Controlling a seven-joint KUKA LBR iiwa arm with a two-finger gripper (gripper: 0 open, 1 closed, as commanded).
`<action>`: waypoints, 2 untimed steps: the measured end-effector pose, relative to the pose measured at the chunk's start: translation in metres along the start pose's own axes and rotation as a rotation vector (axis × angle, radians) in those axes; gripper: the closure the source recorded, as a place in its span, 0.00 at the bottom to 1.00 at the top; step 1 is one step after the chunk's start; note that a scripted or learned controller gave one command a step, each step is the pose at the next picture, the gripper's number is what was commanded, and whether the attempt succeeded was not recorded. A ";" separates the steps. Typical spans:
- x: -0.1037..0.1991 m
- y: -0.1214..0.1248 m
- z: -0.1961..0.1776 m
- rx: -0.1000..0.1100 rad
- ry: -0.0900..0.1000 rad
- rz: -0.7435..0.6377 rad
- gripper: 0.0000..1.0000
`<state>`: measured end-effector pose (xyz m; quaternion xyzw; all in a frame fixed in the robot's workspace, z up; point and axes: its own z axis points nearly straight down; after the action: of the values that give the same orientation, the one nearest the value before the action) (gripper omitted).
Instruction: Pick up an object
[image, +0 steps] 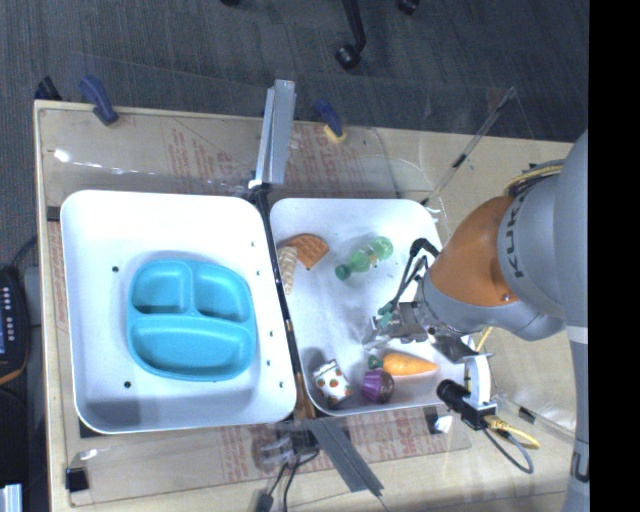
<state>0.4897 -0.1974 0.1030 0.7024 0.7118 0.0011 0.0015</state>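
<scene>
My gripper (390, 325) is low over the right bin (345, 212), toward its right side, just above an orange carrot (409, 365) lying near the front wall. A green bottle (362, 258) lies on its side behind and to the left of the gripper. A brown bread-like piece (306, 247) and a pale cone (288, 268) rest at the bin's back left. A purple item (377, 385) and a white and red patterned piece (330, 380) sit at the front. The arm hides part of the bin's right side.
The left bin (90, 225) holds a blue divided plate (191, 318). A grey metal bar (273, 135) stands behind the seam between the two bins. Blue clamps (98, 100) grip the bench's back edge.
</scene>
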 end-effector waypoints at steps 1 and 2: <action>0.000 0.000 0.000 0.000 0.000 -0.001 0.00; -0.013 0.049 0.012 0.006 0.002 0.007 0.00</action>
<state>0.5387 -0.2100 0.0910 0.7048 0.7094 -0.0004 -0.0015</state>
